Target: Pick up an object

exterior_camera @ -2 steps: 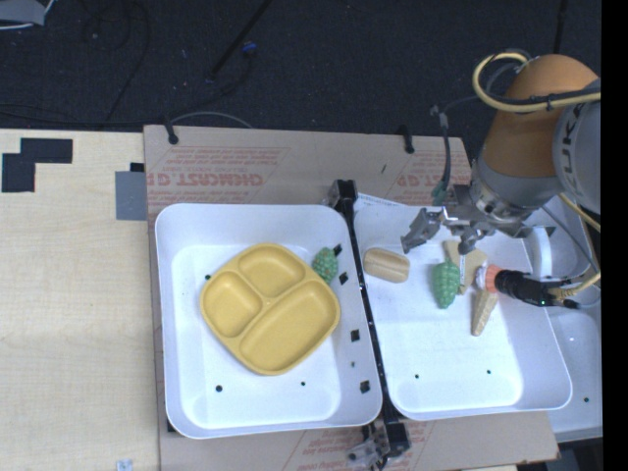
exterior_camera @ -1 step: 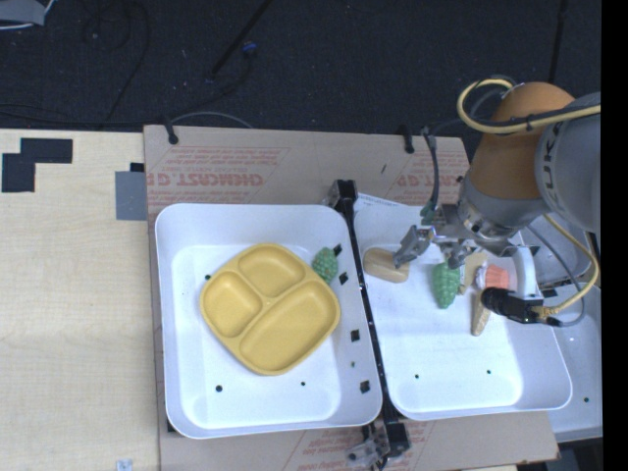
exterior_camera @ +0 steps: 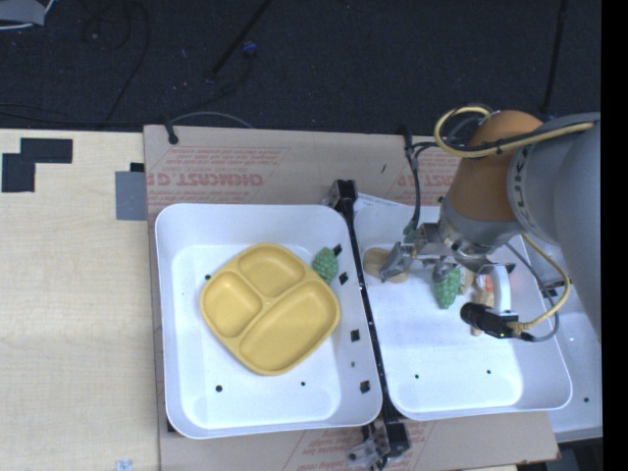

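Observation:
My gripper [exterior_camera: 420,259] hangs over the far part of the right bin [exterior_camera: 461,381], under the orange wrist band. A tan rounded object [exterior_camera: 377,261] lies just to its left, touching or nearly touching the metal fingers. A green knobbly object [exterior_camera: 446,288] sits right below the gripper body. An orange and white piece [exterior_camera: 485,284] shows beside it on the right. I cannot make out anything held between the fingers.
The left bin [exterior_camera: 196,381] holds a yellow divided plate [exterior_camera: 271,307] and a small green object [exterior_camera: 325,261] by the dividing wall. A black divider bar [exterior_camera: 361,302] runs between the bins. Bare white floor fills the near half of the right bin.

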You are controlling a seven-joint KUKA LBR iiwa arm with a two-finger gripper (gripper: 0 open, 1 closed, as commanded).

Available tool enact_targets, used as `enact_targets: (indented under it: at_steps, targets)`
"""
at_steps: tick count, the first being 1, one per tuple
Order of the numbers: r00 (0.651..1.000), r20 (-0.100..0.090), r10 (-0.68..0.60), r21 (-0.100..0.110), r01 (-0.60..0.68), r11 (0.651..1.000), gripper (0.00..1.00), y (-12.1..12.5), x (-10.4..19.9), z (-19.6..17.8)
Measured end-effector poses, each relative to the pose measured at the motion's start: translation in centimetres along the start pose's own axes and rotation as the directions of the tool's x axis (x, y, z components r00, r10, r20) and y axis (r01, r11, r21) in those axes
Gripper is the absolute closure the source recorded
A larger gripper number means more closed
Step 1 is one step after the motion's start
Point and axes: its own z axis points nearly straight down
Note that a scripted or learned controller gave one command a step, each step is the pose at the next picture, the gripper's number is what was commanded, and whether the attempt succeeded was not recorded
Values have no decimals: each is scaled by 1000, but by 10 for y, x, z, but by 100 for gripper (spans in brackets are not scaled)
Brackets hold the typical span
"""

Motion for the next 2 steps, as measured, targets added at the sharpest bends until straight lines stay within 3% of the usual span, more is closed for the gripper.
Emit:
enact_targets:
  at_steps: [1, 2]
  targets:
    - [1000, 0, 3, 1, -3, 1000, 100, -1, -1, -12]
    - [1000, 1, 2, -6, -2, 1000, 100, 2, -3, -54]
